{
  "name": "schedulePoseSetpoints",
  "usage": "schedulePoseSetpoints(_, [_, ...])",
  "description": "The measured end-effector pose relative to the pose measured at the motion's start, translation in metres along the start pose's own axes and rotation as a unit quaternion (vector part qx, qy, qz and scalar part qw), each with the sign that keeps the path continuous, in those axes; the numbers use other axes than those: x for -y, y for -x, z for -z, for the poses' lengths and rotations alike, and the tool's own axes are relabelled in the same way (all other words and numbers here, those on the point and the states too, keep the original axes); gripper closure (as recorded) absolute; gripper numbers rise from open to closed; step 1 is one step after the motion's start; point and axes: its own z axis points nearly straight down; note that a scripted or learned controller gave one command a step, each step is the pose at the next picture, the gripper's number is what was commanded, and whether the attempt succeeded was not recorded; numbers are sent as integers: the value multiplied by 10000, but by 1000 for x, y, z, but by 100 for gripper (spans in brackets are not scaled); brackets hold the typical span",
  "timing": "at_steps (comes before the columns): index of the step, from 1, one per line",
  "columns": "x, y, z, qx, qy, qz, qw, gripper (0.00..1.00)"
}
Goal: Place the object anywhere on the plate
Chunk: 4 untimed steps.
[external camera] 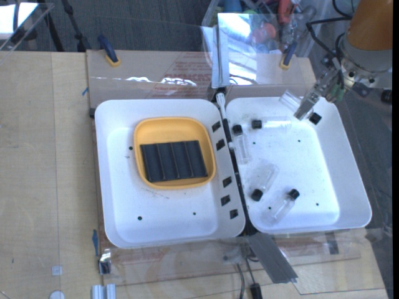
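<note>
A yellow plate (143, 133) sits in the left bin (118, 217), and a black ridged block (173, 161) covers most of its floor. Over the back edge of the right bin (349, 198) my gripper (305, 109) points down and to the left. A clear vial (289, 99) with a black cap (315, 118) lies crosswise between the fingertips, its clear end over the bin's back rim. The gripper is shut on it, well to the right of the plate.
Several more clear vials with black caps lie in the right bin, among them one (273, 124) at the back, one (239, 143) by the divider and one (283, 204) at the front. A clear box of coloured items (262, 11) stands behind the bins.
</note>
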Motion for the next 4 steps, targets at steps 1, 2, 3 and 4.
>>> schedulePoseSetpoints(1, [19, 7, 24, 4, 5, 1223, 9925, 100])
schedulePoseSetpoints(2, [40, 37, 19, 7, 10, 2754, 9613, 100])
schedulePoseSetpoints(3, [60, 53, 2, -18, 12, 4072, 9133, 100])
schedulePoseSetpoints(4, [65, 77, -10, 12, 17, 5455, 8381, 100])
